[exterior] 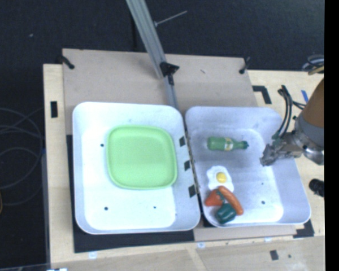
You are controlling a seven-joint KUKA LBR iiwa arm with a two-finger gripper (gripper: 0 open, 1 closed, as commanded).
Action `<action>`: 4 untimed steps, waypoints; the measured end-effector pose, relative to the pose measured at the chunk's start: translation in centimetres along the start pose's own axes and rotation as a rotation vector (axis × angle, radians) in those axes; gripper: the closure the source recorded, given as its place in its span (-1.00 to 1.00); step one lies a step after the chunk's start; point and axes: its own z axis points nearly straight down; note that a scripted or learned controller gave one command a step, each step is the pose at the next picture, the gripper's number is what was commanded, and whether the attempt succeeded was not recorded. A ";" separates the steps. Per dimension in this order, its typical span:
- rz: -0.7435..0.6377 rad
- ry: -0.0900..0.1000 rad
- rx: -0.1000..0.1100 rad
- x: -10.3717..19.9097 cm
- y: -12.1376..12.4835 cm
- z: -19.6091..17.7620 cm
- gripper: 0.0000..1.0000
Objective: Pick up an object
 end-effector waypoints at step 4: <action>-0.002 0.002 0.005 14.2 0.2 -6.6 1.00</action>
